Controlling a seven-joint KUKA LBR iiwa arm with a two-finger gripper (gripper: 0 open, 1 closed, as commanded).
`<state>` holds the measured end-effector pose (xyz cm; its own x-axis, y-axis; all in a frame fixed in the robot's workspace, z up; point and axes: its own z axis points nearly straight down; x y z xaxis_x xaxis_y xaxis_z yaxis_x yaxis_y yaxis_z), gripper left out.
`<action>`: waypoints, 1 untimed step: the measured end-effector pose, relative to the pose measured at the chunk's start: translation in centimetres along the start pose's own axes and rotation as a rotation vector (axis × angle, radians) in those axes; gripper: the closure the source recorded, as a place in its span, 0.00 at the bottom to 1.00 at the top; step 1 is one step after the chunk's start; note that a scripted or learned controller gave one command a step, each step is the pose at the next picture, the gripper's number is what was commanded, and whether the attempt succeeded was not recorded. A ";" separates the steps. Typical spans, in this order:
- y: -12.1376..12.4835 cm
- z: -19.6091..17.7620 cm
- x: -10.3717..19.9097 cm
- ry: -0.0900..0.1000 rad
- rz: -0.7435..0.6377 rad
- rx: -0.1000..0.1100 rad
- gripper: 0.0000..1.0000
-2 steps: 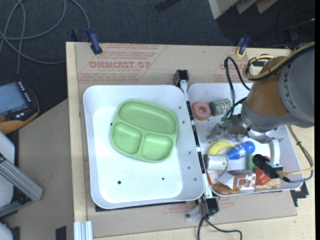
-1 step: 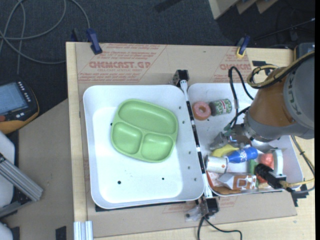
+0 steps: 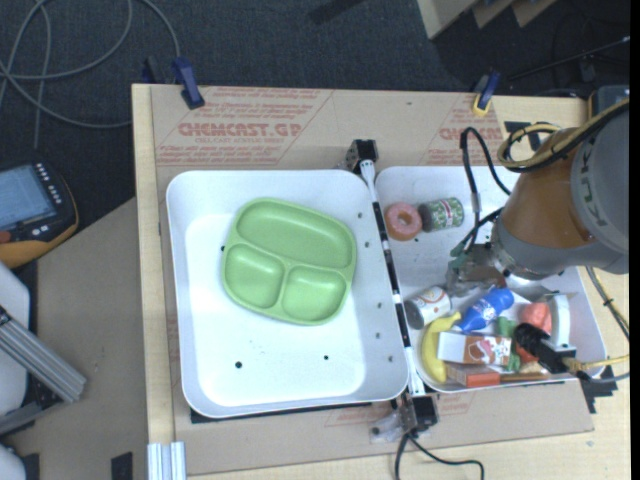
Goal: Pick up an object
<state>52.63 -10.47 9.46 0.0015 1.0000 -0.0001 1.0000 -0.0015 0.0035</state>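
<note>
I see the gripper [image 3: 468,268] low in the right bin [image 3: 440,183], crowding the toy pile [image 3: 495,340] along its near edge. Whether it grips anything, I cannot tell. The left bin [image 3: 200,298] leaves open floor around its green tray [image 3: 288,260].

A green three-compartment tray [image 3: 288,261] lies alone in the left white bin [image 3: 205,368] on the bench [image 3: 250,123]. Blue clamps [image 3: 186,83] grip the bench's far edge, loose cables [image 3: 60,28] trail across dark carpet, and a handheld screen [image 3: 30,208] sits at left.

Arm [image 3: 560,208] low, wrist down (gripper [image 3: 468,268] obscured)
</note>
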 end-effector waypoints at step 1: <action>0.0 0.0 0.0 -0.001 0.000 0.001 0.00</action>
<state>52.61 -10.50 9.45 0.0014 1.0000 -0.0007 1.0000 -0.0014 0.0029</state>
